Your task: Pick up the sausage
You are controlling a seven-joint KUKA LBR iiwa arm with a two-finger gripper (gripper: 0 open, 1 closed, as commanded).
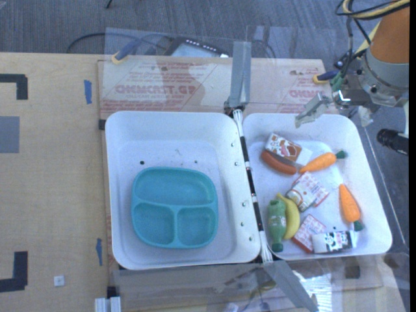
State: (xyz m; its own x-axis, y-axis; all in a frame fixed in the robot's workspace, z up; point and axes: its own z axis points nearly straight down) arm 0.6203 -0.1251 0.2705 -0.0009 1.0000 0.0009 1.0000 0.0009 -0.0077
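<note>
Camera view: reddish-brown curved sausage (279, 163)

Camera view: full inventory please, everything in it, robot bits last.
tray: 1, teal, three compartments, in left bin
left bin: 1, white, left half of bench
right bin: 1, white, right of left bin
sausage: 1, reddish brown, upper left of right bin, partly under a carton
carrots: 2, orange with green tops, one beside the sausage, one near the right wall
cartons: 3, red and white, one over the sausage, one mid bin, one near the front
banana: 1, yellow, lower left of right bin
green bottle: 1, left of banana
cow-print carton: 1, black and white, front of right bin
gripper: 1, grey, above the right bin's back edge
arm: 1, grey with orange band, upper right
</note>
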